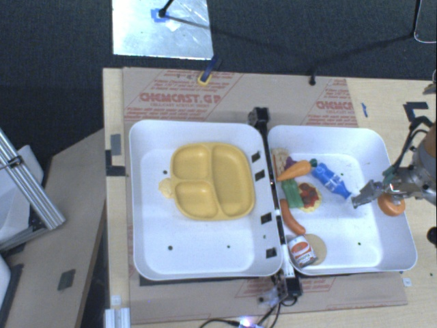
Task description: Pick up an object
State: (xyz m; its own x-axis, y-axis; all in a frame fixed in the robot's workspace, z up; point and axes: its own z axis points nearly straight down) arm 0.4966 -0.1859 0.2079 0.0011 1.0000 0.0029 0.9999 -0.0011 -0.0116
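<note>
Tool (372, 194) low over right bin (392, 157) near its right wall, tips beside orange ball (391, 206); cannot tell tool state. Pickable toys clustered along left wall: blue bottle (332, 180), carrot (295, 170), can (302, 251). Yellow tray (208, 180) alone in left bin (150, 183).

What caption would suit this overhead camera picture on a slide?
Robot gripper reaches into the right bin of toy food; a yellow divided plate sits in the left bin.
</note>
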